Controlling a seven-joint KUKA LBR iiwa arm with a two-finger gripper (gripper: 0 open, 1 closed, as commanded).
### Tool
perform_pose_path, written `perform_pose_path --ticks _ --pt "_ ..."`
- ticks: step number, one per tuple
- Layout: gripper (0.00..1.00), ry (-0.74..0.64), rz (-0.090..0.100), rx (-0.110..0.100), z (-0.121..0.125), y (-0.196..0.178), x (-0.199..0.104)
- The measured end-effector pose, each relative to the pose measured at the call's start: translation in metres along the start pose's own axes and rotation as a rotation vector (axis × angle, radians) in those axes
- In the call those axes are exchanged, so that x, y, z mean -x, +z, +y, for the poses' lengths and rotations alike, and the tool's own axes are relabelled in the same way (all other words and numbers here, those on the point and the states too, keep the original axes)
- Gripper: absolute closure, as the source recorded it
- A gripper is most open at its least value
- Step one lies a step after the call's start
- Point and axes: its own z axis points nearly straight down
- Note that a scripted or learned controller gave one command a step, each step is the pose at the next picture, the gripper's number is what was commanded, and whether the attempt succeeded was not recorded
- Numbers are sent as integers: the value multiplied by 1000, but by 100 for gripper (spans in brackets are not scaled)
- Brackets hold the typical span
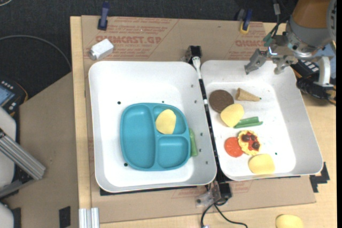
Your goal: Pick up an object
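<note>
Food pieces (233,114) (several) fill right bin (307,139).

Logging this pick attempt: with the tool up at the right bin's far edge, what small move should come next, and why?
Probably move the tool toward the cone-shaped piece and lower it. It hangs open and holds nothing, and that piece is the nearest item in the right bin.

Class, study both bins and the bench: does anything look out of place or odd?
Mostly tidy, with two oddities. A yellow piece lies on the bench outside the right bin, while similar food pieces sit inside. A green piece sits wedged beside the blue tray, not in a compartment.
</note>
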Motion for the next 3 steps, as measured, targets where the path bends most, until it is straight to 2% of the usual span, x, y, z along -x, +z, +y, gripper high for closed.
perform_pose_path --ticks 1,2,3 --pt "0 -5 -1 18 -58 -178 -37" --pt "0 -18 6 -8 -77 -95 -249" --pt "100 -1 1 1 -74 -109 -238"
